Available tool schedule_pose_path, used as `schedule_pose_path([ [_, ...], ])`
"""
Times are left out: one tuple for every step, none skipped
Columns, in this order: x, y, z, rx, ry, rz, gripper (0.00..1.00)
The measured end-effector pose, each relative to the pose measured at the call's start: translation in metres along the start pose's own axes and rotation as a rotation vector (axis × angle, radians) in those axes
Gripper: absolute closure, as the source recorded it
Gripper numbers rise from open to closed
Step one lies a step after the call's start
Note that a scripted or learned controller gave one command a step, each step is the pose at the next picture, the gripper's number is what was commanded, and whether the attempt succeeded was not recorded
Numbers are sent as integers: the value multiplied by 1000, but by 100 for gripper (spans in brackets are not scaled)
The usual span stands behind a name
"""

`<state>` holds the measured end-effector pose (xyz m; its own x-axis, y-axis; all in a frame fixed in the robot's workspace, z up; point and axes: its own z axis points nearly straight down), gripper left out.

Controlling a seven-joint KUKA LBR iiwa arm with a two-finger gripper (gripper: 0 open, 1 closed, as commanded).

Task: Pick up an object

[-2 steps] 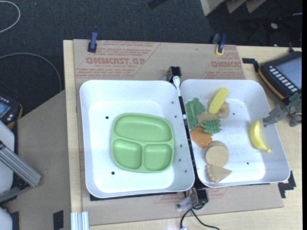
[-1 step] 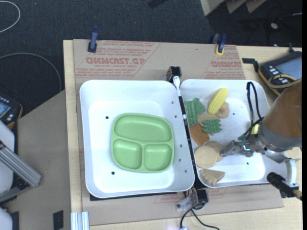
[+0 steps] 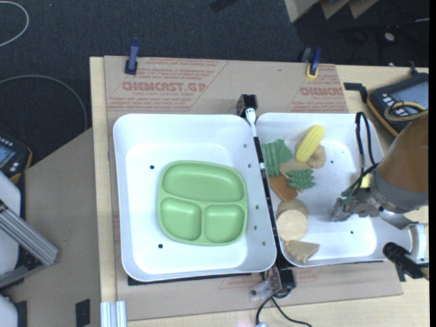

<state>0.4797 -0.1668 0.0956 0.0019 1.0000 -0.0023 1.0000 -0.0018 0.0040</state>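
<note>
Desk (image 3: pixel 170 80) with two white bins. Far left of the claw (image 3: pixel 349 208), a green divided plate (image 3: pixel 202 202); nearer left, toy foods including a corn cob (image 3: pixel 310 141). Claw state cannot be told; it hangs over bare right-bin floor (image 3: pixel 334 240).

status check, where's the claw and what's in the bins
Claw low in right bin, over bare floor, nothing between fingers. Corn cob, green pieces, round cracker clustered at bin's left side. Green divided plate in left bin.
</note>
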Motion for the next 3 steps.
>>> schedule_pose_path([
  [81, 7, -94, -4, 2, -10, 100],
  [158, 0, -106, 1, 3, -9, 100],
  [239, 0, -160, -2, 5, -12, 100],
])
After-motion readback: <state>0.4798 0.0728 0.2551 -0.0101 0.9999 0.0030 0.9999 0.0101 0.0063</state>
